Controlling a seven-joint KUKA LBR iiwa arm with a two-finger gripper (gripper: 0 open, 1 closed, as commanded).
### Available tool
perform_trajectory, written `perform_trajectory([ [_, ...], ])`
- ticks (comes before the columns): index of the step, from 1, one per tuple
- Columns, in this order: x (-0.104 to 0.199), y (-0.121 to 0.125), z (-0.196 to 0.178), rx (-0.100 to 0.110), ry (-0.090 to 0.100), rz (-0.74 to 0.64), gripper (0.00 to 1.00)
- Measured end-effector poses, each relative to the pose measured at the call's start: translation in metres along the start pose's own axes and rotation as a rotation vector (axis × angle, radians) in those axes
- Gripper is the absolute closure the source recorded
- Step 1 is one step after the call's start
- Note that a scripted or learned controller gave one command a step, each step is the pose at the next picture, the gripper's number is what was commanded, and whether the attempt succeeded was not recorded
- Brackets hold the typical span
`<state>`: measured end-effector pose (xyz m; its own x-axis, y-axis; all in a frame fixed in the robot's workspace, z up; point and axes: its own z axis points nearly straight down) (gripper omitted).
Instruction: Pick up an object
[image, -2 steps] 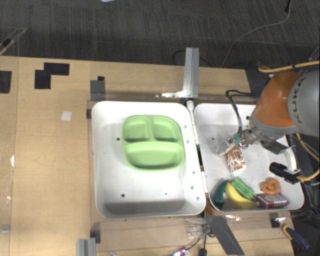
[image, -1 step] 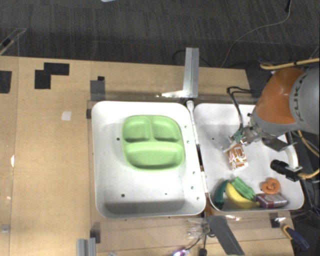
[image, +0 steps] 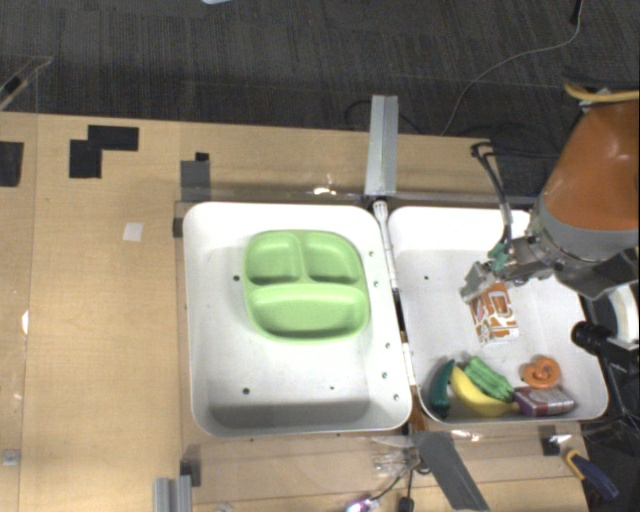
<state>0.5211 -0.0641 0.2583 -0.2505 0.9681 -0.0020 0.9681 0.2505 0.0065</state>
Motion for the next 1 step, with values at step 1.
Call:
perform_trajectory([
  [1, 0.0203, 0.0418, 0.0237, 0.002, 0.001, -0.273, 1.0],
])
